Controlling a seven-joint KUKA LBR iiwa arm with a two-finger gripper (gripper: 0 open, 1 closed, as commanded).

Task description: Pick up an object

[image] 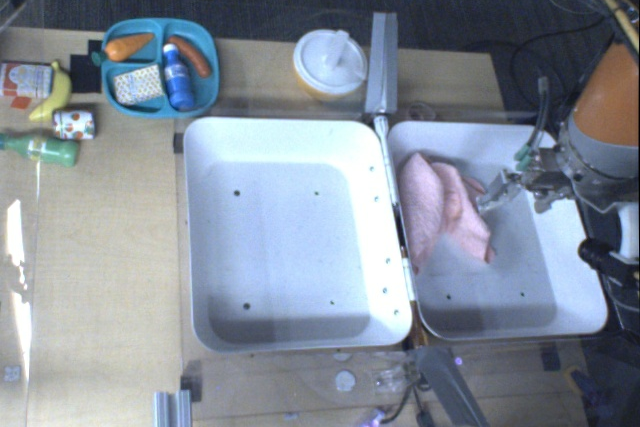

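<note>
A crumpled pink cloth [440,210] lies in the left half of the right bin [520,315], against the wall shared with the other bin. My gripper [492,196] reaches in from the right and sits low at the cloth's right edge, touching or nearly touching it. The grey wrist and orange band [612,95] stand over the bin's right rim.
The left bin [290,245] sits beside the right one. Behind the bins are a white lidded bowl [330,63] and a blue divided tray [160,67] of toy food. A banana, a can and a green bottle [45,150] lie at the far left.
</note>
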